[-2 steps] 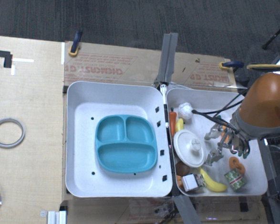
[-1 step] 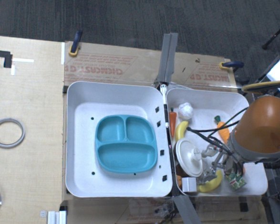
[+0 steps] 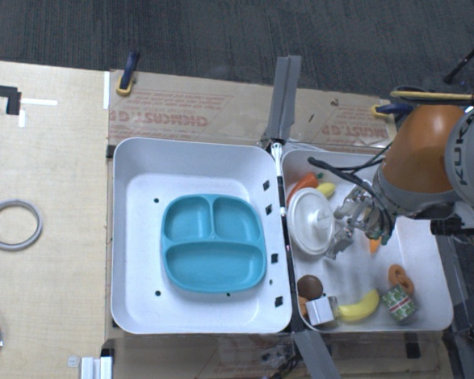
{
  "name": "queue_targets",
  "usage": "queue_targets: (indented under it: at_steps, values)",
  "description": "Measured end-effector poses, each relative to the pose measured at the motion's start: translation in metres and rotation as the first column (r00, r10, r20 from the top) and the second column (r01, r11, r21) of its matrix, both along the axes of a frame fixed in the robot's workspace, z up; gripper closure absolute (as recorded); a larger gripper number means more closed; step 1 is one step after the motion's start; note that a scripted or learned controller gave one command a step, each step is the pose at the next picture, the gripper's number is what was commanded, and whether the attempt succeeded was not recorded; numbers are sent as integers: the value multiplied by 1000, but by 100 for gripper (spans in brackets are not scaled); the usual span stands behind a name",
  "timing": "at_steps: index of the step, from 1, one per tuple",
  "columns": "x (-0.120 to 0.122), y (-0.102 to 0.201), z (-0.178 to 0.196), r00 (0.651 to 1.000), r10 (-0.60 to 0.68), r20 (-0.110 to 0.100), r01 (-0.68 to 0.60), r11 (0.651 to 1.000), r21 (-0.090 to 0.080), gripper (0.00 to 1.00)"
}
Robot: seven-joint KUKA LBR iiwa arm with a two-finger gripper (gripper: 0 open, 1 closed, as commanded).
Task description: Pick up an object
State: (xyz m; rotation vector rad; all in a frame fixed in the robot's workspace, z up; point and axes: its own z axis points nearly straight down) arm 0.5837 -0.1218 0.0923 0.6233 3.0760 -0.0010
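**Operator:** With the arm [image 3: 434, 154] reaching in from the right, where is the end effector?

**Technician:** The end effector [image 3: 356, 221] sits low over the right bin [image 3: 429, 275], just beside a white round lid-like object [image 3: 309, 220] near that bin's left wall. Whether it is released or clenched cannot be told; the metal parts blur together at this angle, and no object is visibly between them.

**Operator:** Which objects are in the right bin?

**Technician:** A banana [image 3: 357, 306] lies along the front edge. A small grey-and-white block [image 3: 319, 310] is just left of it, touching or nearly touching. A brown round item [image 3: 309, 287] sits above that block. A green patterned item [image 3: 397, 304] is right of the banana, with an orange ring-shaped piece [image 3: 400, 277] just behind it. An orange-red item [image 3: 304, 184] and a small yellow item [image 3: 325, 188] lie behind the lid.

**Operator:** And the left bin?

**Technician:** The left bin [image 3: 132, 242] holds a teal divided plate [image 3: 214, 244], lying flat near the centre. On the tabletop [image 3: 35, 292] to the left lies a grey ring [image 3: 12, 224].
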Motion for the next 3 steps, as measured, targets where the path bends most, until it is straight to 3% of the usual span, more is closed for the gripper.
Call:
queue_targets:
  at_steps: [1, 2, 3]
  values:
    - [16, -101, 4, 976, 220, 2, -220, 976, -2, 0]
    - [22, -74, 0, 986, 164, -2, -164, 986, 1, 0]
    - [-93, -74, -1, 1000, 30, -3, -30, 1000, 2, 0]
